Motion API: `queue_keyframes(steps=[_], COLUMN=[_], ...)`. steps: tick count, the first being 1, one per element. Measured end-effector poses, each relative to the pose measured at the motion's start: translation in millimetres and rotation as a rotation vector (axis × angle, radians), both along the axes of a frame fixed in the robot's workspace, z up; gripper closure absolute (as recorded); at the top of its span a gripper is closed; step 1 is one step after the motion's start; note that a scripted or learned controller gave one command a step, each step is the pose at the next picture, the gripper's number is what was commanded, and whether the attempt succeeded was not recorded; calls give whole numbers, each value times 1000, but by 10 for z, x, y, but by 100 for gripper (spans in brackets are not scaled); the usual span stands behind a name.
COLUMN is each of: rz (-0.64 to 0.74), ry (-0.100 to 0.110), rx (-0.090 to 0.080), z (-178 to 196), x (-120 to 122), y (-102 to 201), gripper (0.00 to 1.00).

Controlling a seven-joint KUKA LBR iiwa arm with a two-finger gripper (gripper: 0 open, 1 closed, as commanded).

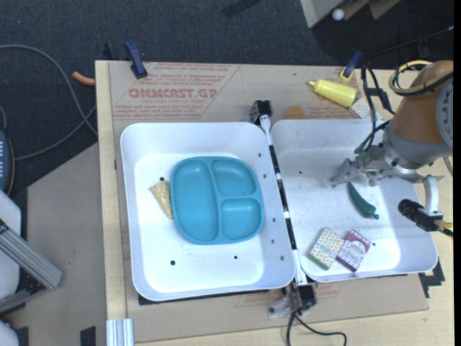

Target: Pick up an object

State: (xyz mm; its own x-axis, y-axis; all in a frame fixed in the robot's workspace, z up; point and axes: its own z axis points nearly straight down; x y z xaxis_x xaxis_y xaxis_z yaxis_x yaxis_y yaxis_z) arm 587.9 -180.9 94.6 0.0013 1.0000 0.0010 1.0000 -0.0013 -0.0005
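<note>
Within the right shallow white bin [410, 262], two-finger gripper [358, 177] poised directly above slender dark-green curved object [362, 200]. Long axis running from upper left to lower right, away from the fingertips. Finger spread: cannot tell. Nothing visibly grasped.

Divided plate [216, 199] in left bin [137, 157]; two packets [340, 249] in right bin's [310, 139] near corner.
</note>
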Motion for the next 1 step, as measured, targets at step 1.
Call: queue_keyframes(steps=[1], rz=[0], ry=[1], rx=[-1], z=[-98], x=[-443], y=[-169], gripper=[0])
